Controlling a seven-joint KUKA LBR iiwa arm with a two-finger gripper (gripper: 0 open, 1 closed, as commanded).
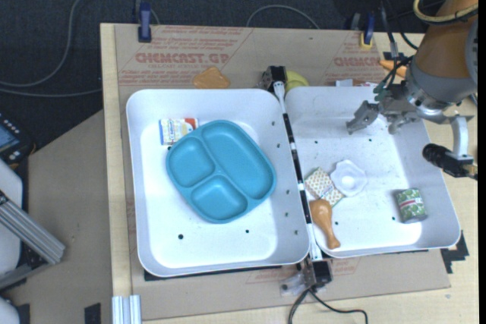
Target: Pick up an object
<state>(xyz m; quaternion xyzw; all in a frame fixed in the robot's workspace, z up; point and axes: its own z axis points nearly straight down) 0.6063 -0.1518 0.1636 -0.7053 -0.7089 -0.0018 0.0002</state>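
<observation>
- Looking down on the bench, we saw the gripper [382,117] hanging over the far part of the right bin [425,239], its two fingers splayed wide with nothing between them.
- We judged the step in hand to be the approach: no object had been gripped yet, and the open jaws stood well apart from every candidate.
- In that same bin, the nearest things lay toward its left edge: a small white cup [346,178], a checkered packet [318,182] just beside it, and a wooden spoon [325,220] running toward the near left corner.
- A small green block [410,205] sat alone near the bin's right edge, apart from the rest, so we reckoned it the cleanest target, with room for both fingers to pass on either side.
- The cluster by the left edge looked riskier to us: cup and packet seemed to touch, and a descent there might have caught two things or nudged one against the wall.
- The left bin [152,239] held a blue divided plate [220,169] in its middle and a small carton [177,130] near its far left corner; the plate seemed too broad for these fingers.
- We would have centred over the chosen object, turned the fingers across its narrow side, and come straight down before closing.
</observation>
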